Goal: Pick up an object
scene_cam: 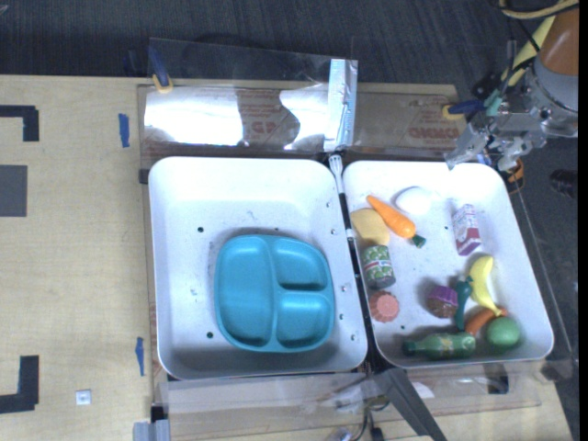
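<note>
Gripper (496,141) above right bin's (528,246) far right corner, grip state indeterminate; toy carrot (393,218) near bin's far left corner against yellow piece (369,225); risk: crowding deflects descent, grasp slips

Pale wooden desk (73,274) carrying two shallow white plastic bins

The left bin (175,191) and right bin (528,274) sit directly on it, touching side by side; black angular marks (23,122) and small blue tape strips (123,130) dot the bare wood at left.

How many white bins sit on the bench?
2: the left bin holds a blue tray; the right bin holds toy food.
</note>
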Controlling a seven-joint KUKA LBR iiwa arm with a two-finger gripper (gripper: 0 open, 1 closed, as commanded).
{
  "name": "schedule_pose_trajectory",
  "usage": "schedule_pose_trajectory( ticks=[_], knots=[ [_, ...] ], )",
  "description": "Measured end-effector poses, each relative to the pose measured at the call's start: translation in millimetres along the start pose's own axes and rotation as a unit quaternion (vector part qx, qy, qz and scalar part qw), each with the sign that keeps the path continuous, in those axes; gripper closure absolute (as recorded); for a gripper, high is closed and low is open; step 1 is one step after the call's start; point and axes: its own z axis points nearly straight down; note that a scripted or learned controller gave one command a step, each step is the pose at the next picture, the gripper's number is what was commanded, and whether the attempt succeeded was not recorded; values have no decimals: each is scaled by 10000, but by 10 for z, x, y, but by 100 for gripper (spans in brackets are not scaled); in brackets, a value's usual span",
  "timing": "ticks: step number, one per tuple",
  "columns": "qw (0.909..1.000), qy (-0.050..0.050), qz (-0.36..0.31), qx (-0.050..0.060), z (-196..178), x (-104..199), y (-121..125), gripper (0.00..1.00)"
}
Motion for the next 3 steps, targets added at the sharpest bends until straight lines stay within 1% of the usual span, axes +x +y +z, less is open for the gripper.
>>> schedule_pose_trajectory(
  ticks=[1,2,3],
  knots=[
    [9948,7,-1016,17,875,554,172,0],
    [9875,-11,-1573,-43,1594,519,165,0],
    [9644,-7,-2643,-43,1899,465,-270,0]
  ],
)
